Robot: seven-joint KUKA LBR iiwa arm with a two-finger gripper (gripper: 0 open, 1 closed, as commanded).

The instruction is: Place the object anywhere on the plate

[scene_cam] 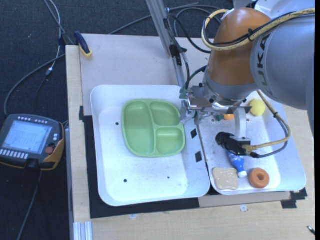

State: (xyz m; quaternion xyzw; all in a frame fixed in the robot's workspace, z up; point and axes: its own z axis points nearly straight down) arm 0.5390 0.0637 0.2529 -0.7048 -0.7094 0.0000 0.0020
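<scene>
Gripper hangs at the plate's right rim — grip state cannot be told — toast and donut lie in the right bin.

Partial black letters "UK" on the grey arm

From where I stand, two white bins sit on the bench: the left bin and the right bin. One green plate, split into three compartments. One slice of toast, one doughnut, one blue and white tube, one yellow ball-like piece and one small orange bit, so five loose items. One robot arm, one handheld controller, one blue-handled clamp
</scene>
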